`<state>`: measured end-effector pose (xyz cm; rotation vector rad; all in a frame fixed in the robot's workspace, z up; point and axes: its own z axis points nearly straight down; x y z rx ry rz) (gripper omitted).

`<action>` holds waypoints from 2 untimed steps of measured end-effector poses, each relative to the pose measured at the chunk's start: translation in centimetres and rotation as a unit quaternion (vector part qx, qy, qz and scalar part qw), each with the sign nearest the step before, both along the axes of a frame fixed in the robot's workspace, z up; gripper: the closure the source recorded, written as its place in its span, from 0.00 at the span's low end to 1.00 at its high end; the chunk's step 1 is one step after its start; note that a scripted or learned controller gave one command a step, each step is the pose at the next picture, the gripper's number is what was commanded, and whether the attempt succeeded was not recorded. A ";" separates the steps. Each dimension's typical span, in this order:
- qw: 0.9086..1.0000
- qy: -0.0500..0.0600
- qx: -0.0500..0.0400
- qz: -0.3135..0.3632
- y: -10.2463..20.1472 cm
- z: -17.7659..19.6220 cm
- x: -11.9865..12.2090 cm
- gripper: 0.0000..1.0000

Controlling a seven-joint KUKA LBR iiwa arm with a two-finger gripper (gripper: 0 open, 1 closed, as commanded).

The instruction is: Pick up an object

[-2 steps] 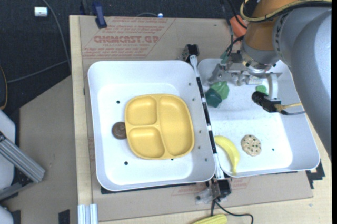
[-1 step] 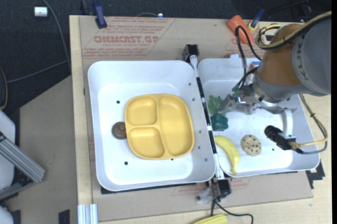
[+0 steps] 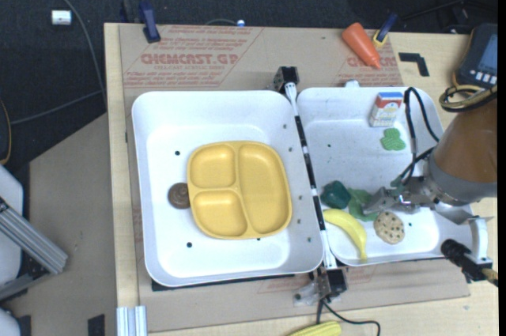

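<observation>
The right bin holds a yellow banana at its front left, with a speckled round cookie beside it. A dark green piece and a lighter green piece lie just behind the banana. Farther back are a small white, red and blue carton and a pale green leafy piece. My gripper reaches in from the right, low over the front of this bin. It sits just above the cookie and beside the lighter green piece. Nothing is visibly held.
The left bin bears a yellow divided plate with a brown disc at its left edge. An orange carrot-like toy lies on the bench behind the right bin. A black cable loops over the right bin's back corner.
</observation>
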<state>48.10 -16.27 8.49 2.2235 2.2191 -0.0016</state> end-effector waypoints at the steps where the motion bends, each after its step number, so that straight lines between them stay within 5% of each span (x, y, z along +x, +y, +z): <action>1: 1.000 -0.002 0.001 0.002 6.7 0.0 7.0 0.00; 2: 1.000 0.000 0.001 0.000 5.9 0.0 4.0 0.00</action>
